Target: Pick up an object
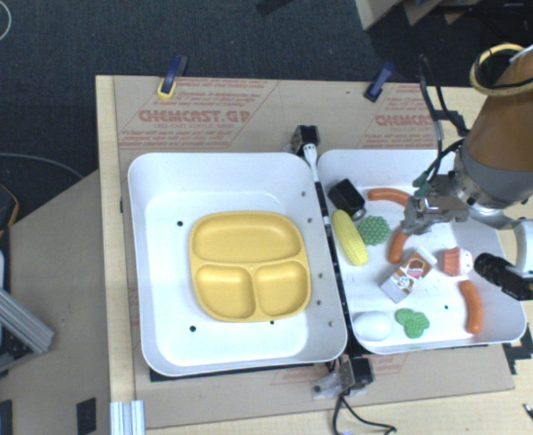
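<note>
1. The gripper (422, 217) hovered low in the right bin (484, 330); whether it was spread or closed, I cannot tell.
2. An orange sausage (396, 244) lay just at its seven o'clock.
3. Judged step: approach; next, descend and close squarely.

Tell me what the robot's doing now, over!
Gripper low over right bin, nothing seen held. Nearest: orange sausage. Broccoli and corn crowd close beside.

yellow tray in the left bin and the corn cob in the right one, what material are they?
Yellow three-compartment tray: looks like moulded plastic with a matte-to-satin finish, going by its even colour, rounded edges and soft sheen. Yellow corn cob: probably toy plastic or rubber, uniformly bright yellow with a smooth look; its surface texture is too small to confirm.
</note>
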`<action>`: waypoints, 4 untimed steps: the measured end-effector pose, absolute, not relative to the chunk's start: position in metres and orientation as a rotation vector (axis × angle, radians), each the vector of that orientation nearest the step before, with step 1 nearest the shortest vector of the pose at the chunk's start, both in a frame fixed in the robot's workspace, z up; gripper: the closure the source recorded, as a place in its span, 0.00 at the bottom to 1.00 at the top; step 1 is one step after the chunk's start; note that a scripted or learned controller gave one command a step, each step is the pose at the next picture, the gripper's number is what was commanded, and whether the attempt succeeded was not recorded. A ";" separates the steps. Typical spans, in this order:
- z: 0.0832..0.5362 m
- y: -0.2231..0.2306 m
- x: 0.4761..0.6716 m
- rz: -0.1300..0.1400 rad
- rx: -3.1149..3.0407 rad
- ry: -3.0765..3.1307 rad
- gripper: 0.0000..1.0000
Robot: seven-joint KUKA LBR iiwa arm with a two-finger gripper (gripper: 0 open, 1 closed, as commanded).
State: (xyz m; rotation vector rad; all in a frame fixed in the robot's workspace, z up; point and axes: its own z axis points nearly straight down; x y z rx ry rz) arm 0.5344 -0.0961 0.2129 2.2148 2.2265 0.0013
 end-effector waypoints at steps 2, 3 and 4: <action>0.214 -0.013 0.563 0.002 2.215 2.225 1.00; 0.235 -0.015 0.568 0.005 2.217 2.220 1.00; 0.214 -0.014 0.563 -0.005 2.224 2.223 1.00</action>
